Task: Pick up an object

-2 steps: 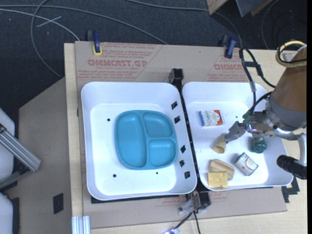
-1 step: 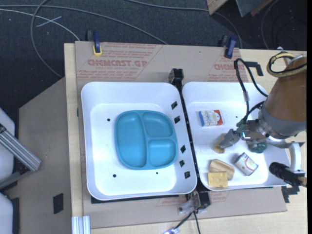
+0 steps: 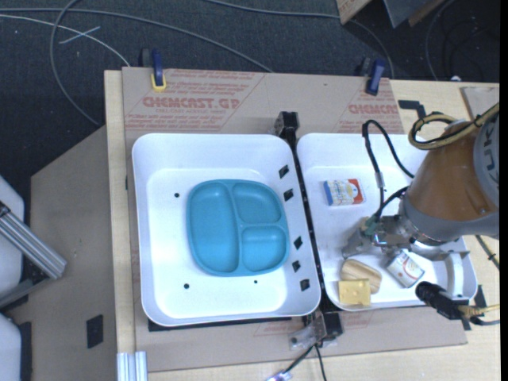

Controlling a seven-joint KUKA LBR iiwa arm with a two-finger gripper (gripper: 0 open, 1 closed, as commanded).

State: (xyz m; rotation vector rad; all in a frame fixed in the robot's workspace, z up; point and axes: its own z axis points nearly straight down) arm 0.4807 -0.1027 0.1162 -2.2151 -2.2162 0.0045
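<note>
Camera view: claw, fingers' state impossible to tell, low in the glossy right bin. Just below it lie a tan bread-like wedge and yellow block; a small printed carton sits above.

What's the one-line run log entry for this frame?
pincer: low in right white bin | nearby: tan bread-like piece, yellow cheese-like square | left white bin: blue divided plastic plate

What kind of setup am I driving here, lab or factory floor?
Probably a lab test bench: two white bins on a clamped board, loose cables on dark carpet, and toy-like items such as a blue tray.
</note>
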